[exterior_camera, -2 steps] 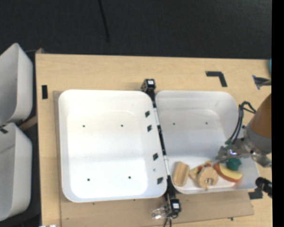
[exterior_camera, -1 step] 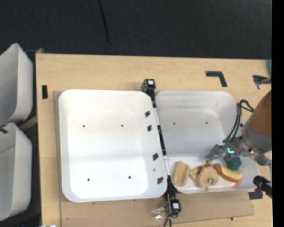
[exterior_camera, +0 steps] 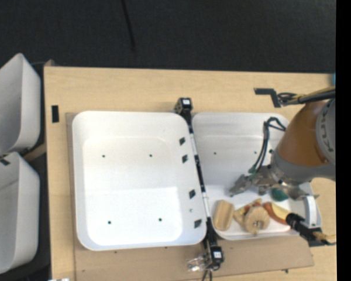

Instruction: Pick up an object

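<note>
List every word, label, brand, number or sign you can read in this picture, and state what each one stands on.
None can be read: no legible writing on the two shallow white plastic bins, the light wooden bench, the grey and orange arm or the small tan objects.

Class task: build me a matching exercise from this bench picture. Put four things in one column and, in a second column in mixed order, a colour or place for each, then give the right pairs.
Things
1. left bin
2. wooden block
3. arm's band
4. red piece

Descriptions
A. orange, above the wrist
B. near the right bin's front left corner
C. white, on the divider's far side from the arm
D. by the right bin's front edge, under the gripper

Pairs: 1-C, 2-B, 3-A, 4-D
</note>
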### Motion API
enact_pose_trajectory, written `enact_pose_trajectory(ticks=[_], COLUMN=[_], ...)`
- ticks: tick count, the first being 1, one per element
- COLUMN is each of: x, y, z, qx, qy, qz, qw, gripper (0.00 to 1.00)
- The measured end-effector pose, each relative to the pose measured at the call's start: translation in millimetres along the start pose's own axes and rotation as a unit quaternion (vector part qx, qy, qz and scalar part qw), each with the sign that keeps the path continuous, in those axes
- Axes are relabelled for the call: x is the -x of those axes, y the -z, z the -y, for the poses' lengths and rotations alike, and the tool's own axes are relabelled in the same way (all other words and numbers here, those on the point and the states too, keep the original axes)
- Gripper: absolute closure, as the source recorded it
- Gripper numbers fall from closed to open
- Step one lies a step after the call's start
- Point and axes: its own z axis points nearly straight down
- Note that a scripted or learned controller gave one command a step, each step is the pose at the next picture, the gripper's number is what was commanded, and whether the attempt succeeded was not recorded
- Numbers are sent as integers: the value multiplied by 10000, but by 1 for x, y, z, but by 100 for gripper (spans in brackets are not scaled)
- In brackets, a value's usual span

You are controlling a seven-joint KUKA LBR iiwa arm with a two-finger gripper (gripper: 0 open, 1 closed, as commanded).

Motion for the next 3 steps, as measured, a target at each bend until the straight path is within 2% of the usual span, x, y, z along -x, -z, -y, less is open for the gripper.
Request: enact_pose_trajectory(ticks=[2, 3], x=[4, 34], y=[1, 3], z=[1, -105], qx=[5, 61], qy=[-44, -13], qz=[16, 43], qw=[10000, 10000], gripper=[0, 0])
